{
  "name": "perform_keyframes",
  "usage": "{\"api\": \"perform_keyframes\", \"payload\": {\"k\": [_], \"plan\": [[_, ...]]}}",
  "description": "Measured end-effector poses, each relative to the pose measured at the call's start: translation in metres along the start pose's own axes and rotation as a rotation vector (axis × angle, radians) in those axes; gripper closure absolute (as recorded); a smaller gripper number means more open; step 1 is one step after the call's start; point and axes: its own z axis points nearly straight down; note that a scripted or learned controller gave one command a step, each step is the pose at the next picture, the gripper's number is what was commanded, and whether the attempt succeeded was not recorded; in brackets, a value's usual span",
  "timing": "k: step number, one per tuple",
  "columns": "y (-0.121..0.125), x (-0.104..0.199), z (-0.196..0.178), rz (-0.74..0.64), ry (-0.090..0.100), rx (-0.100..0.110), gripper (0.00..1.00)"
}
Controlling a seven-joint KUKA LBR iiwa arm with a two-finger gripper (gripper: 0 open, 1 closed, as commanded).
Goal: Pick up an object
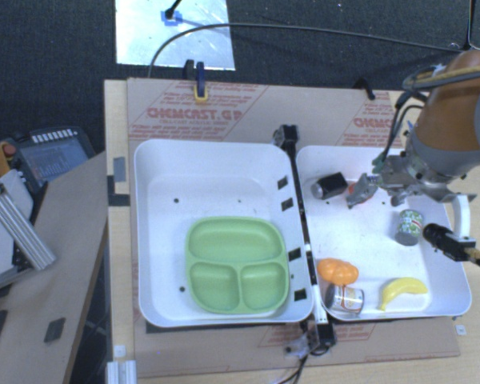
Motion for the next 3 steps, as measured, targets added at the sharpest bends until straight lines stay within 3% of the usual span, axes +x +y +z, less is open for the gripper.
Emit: {"api": "perform_keyframes", "payload": {"k": [1, 3], "plan": [[0.003, 0.0, -0.006, -0.002, -0.001, -0.011, 0.0], [-0.002, -0.007, 0.102, 0.0, 0.0, -0.006, 0.0]]}}
